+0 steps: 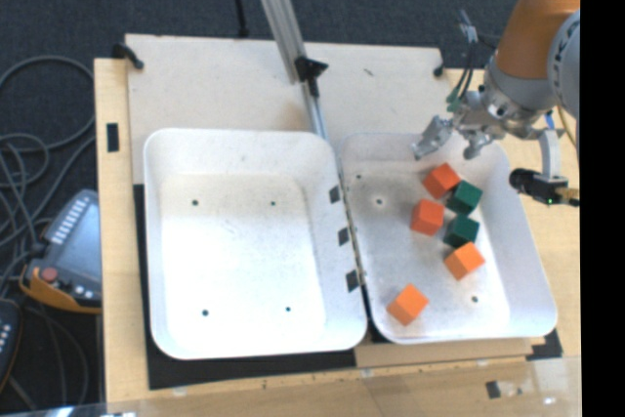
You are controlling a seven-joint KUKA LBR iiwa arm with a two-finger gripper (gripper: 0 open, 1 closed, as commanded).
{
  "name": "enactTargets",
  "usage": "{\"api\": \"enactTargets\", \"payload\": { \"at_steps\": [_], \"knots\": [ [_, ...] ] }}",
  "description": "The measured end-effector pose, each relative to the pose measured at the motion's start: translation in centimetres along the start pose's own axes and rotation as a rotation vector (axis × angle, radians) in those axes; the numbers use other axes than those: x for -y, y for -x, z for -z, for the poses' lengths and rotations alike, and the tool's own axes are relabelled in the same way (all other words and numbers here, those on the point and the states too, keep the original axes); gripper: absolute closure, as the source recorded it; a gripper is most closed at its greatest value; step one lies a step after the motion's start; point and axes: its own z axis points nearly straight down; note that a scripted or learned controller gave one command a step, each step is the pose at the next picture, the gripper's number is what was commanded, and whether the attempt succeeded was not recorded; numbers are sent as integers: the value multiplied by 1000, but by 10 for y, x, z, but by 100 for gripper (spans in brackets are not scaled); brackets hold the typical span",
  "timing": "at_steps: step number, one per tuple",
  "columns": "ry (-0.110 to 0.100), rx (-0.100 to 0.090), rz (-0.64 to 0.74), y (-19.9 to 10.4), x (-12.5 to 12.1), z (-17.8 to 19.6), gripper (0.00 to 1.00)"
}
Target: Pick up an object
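Several small cubes lie in the right bin (391,166): an orange cube (440,180) nearest the gripper, an orange cube (427,217) below it, an orange cube (465,260), and an orange cube (408,304) near the front. Two green cubes (466,197) (461,230) sit between them on the right. My gripper (451,141) hangs over the bin's far edge, just above the top orange cube. Its two fingers are spread apart with nothing between them.
The left bin (239,239) sits beside the right one, with black clips along the seam. A slanted aluminium post (278,15) rises from behind the bins. A pendant (68,249) and cables lie off the bench at left.
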Motion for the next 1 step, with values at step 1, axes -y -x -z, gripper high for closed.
{"api": "enactTargets", "payload": {
  "at_steps": [1],
  "knots": [
    [1, 0, -8, -42, 59, -68, 0]
  ]
}}
